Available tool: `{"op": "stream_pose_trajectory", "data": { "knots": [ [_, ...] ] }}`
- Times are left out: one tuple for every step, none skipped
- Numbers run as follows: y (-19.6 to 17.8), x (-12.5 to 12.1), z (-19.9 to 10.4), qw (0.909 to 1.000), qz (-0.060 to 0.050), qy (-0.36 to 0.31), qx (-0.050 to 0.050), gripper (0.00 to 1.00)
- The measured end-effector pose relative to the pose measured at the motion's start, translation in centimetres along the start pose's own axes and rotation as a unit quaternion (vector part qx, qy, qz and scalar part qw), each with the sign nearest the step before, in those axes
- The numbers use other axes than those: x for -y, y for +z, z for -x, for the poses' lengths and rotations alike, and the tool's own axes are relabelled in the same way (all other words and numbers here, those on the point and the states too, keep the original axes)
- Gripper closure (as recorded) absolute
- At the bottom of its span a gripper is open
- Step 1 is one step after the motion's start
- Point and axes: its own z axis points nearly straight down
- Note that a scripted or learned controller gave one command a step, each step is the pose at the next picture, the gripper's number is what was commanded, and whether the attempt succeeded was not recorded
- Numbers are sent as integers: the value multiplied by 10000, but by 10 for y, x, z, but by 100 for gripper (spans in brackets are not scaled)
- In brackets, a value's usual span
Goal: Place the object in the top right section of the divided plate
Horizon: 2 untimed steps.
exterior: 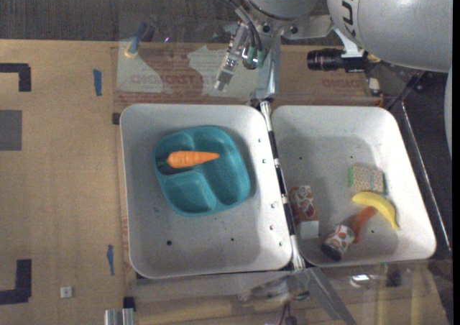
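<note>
- A large grey robot arm [388, 7] with an orange band fills the 1 o'clock corner, reaching over the back edge of the bench.
- A tan bench [57, 194] carries two shallow white bins side by side: the left bin [144, 244] sits near centre, and the right bin [410, 151] is at 3 o'clock.
- A teal plastic divided plate [205, 194] lies in the left bin, slightly toward 11 o'clock of that bin's middle.
- An orange carrot [190, 159], probably a toy, lies across the plate's upper sections with its tip pointing to 3 o'clock. It rests on the divider ridge, more toward the top left than the top right.
- In the right bin, toward 5 o'clock, lie a yellow banana [379, 206], an orange piece [363, 218] just beside it, a pale patterned sponge [366, 176], a small printed carton [305, 203] and a small can [338, 239].
- Handling judgement: the carrot looks light, stiff and smooth, tapering and likely to roll or slip. The thick middle, pinched across its width, looks like the safest hold.
- The metal two-finger claw [228, 73] hangs at 12 o'clock, behind the left bin, well apart from the carrot. It touches nothing and carries nothing; whether it is spread or closed cannot be told.
</note>
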Motion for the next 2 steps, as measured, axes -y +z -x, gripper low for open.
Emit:
{"op": "stream_pose_trajectory", "data": {
  "knots": [
    [0,0,0,10000,-2,0,-4,0],
    [-12,-1,1,10000,26,-1,37,100]
  ]
}}
